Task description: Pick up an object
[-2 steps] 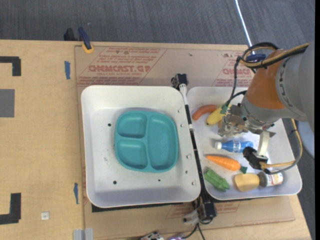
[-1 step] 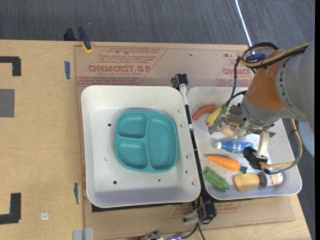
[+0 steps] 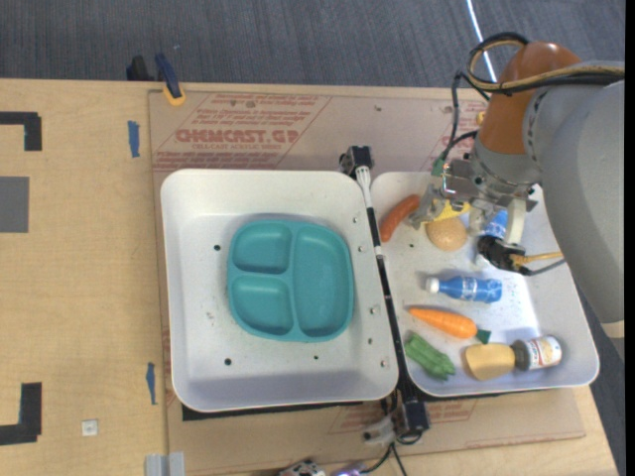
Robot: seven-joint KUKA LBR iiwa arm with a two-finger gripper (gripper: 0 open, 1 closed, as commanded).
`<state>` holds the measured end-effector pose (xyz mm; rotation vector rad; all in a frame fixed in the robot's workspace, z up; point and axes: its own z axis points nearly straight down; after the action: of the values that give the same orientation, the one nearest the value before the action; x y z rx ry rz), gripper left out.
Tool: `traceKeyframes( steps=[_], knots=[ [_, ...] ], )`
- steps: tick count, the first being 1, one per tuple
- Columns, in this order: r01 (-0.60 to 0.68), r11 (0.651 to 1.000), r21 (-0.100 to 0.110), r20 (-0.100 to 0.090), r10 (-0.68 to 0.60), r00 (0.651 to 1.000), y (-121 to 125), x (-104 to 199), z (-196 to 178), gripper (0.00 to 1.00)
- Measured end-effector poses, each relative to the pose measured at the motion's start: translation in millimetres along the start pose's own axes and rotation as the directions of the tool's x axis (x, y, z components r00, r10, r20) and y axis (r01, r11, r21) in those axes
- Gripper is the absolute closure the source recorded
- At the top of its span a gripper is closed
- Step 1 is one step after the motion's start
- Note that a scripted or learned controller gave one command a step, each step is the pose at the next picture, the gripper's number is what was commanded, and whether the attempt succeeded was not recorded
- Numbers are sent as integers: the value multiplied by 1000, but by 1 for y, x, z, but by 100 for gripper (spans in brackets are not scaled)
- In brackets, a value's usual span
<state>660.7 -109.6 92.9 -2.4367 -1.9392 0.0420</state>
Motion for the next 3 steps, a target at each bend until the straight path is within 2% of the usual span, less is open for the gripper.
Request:
traceKeyframes(
  steps=[1, 2, 3],
  knots=[
    [276, 961, -19, 17, -275, 961, 2, 9, 1, 0],
    [161, 986, -36, 1, -161, 987, -168, 9, -85, 0],
    [315, 948, -40, 9, -315, 949, -91, -3, -100, 0]
  ],
)
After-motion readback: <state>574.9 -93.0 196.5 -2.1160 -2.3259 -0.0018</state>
